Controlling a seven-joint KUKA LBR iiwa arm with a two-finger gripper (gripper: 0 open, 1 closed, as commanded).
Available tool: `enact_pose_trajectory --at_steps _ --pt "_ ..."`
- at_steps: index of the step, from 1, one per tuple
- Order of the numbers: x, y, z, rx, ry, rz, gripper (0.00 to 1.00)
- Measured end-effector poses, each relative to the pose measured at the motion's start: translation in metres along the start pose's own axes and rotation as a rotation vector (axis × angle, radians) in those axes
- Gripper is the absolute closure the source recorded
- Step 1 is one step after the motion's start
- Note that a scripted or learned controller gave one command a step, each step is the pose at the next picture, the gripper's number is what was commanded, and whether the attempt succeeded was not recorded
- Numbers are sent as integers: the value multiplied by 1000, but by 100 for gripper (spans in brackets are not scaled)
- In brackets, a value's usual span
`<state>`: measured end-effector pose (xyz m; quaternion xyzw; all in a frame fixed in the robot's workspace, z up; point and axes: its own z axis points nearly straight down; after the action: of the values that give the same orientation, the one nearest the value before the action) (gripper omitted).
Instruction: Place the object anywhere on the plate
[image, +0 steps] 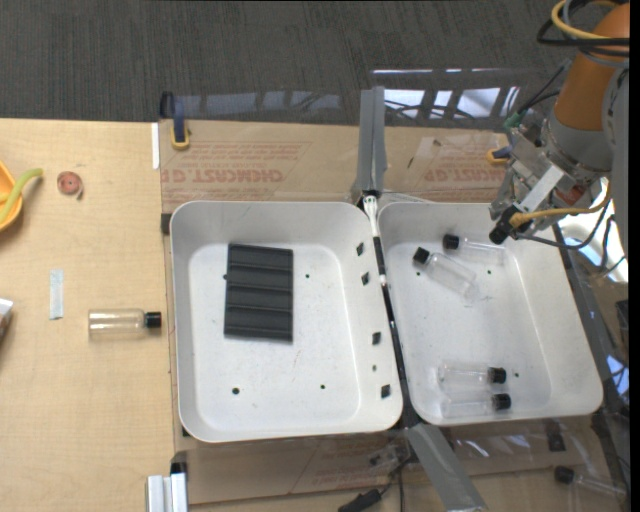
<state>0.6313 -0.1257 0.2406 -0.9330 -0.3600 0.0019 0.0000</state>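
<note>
A black ridged plate (259, 292) lies flat in the left bin (200, 400), left of its middle. In the right bin (560, 300), a clear vial with a black cap (445, 270) lies near the back, and a second one (478, 250) lies just behind it. Two more capped vials (470, 378) (472, 403) lie side by side at the front right. My gripper (522, 195) hangs above the back right corner of the right bin, apart from every vial and far from the plate.
A metal divider (372, 150) runs between the bins at the back. On the wooden bench to the left lie another clear vial (120, 320), a small pale strip (56, 294), a red disc (68, 182) and an orange-yellow thing (8, 196) at the edge.
</note>
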Motion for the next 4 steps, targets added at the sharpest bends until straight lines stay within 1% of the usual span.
enact_pose_trajectory --at_steps 1,2,3,4 --pt "-67 -121 51 3 -1 78 100" --pt "1 -43 42 1 -2 258 100" --pt "96 -161 50 0 1 496 100" --pt "52 -43 50 0 -2 471 100"
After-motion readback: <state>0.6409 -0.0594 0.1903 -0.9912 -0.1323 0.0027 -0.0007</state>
